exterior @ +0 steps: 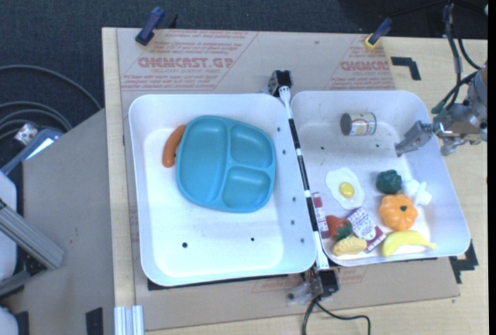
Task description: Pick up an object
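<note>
My gripper (414,139) reaches in from the right over the right bin (310,112), near its right wall, with nothing visibly held. Below it lie a dark green broccoli piece (389,181) and an orange pumpkin (397,211). A small tin can (358,124) lies on its side to the gripper's left. A fried egg (344,187) sits in the bin's middle. Along the front edge are a yellow banana (407,244), a corn cob (349,246), a red and white packet (363,223) and a red piece (337,225).
The left bin (147,194) holds a blue divided plate (226,164) with an orange sausage-like item (171,146) at its left side. A small white object (418,192) lies beside the broccoli. Clamps sit at the board's back corners.
</note>
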`<state>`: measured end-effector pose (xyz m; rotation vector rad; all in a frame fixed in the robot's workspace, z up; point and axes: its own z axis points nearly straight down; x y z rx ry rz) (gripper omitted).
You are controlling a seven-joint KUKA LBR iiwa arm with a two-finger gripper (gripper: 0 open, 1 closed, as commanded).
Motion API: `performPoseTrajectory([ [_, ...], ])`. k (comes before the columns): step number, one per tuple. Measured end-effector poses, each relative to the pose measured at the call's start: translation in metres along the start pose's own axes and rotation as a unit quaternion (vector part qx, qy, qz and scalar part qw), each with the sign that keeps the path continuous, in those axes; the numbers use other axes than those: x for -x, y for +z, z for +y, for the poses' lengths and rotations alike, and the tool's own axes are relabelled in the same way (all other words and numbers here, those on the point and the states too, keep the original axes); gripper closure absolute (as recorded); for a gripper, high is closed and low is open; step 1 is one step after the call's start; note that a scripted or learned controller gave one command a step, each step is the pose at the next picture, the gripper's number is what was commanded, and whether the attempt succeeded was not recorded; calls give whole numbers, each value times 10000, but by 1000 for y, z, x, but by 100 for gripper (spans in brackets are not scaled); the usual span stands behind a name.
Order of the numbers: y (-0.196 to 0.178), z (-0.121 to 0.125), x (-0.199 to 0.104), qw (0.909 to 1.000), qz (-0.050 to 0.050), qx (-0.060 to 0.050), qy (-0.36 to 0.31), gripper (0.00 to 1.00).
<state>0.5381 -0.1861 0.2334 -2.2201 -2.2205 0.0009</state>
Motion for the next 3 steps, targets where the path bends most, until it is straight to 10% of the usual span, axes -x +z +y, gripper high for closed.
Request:
performPoseTrajectory([
  [1, 148, -7, -24, 10000, -5, 13, 0, 0],
  [2, 139, -7, -24, 10000, -5, 18, 5, 100],
  [3, 45, -1, -138, 10000, 2, 4, -4, 100],
])
